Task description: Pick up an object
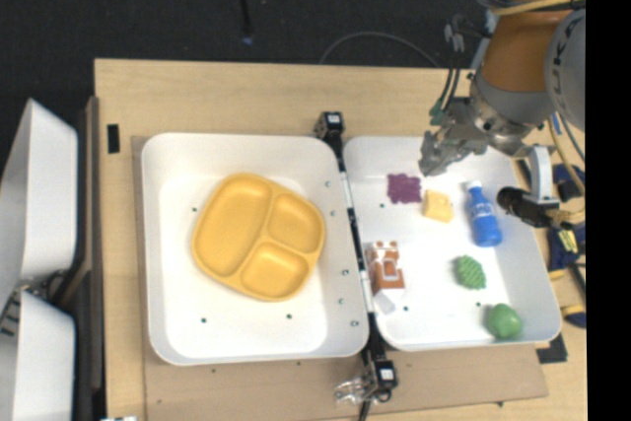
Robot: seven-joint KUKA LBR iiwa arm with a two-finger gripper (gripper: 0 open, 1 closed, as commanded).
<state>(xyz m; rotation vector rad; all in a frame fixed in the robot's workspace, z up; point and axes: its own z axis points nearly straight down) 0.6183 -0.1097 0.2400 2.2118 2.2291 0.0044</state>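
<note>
The right bin (pixel 513 325) holds several small things: a purple block (pixel 403 187), a yellow block (pixel 438 206), a blue bottle (pixel 482 215), a brown and white piece (pixel 386 267), a ridged dark green thing (pixel 470 272) and a round green thing (pixel 504 320). My gripper (pixel 434 161) hangs over the back of this bin, just right of and behind the purple block and above the yellow block. Nothing shows between its tips.
The left bin (pixel 177 311) carries a yellow divided plate (pixel 258 235). A black clip (pixel 329 124) sits at the back where the bins meet. Cables and blue-handled tools (pixel 564 212) lie past the right bin's right rim.
</note>
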